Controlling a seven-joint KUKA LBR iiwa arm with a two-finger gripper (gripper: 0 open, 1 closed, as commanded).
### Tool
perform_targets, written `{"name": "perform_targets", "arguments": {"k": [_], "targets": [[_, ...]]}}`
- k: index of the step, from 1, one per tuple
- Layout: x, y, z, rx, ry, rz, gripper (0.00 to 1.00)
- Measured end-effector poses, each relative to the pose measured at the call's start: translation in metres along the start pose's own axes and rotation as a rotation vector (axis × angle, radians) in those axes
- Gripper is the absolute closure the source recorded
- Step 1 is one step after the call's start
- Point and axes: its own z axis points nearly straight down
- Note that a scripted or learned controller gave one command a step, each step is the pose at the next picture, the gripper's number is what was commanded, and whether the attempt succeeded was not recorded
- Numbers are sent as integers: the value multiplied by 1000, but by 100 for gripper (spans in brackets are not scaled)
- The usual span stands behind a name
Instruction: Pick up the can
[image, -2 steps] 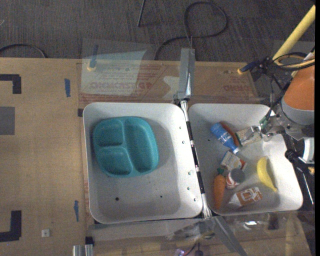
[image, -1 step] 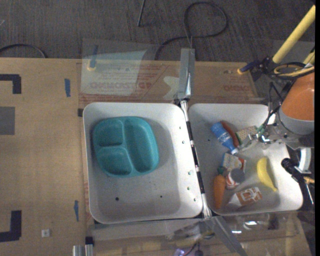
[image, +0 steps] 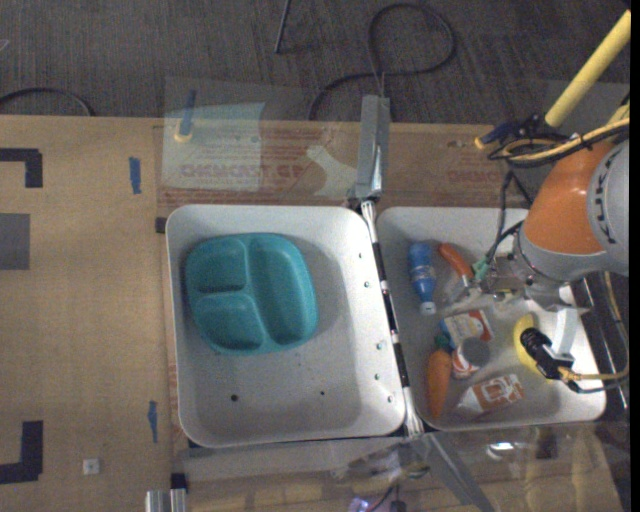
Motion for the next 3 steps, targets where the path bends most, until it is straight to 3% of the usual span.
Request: {"name": "perform_targets", "arguments": {"k": [2,3], "targets": [[19,-79,-1,-4,-2,-10,0],[15,-78,-11,-7,-5,-4,100]]}}
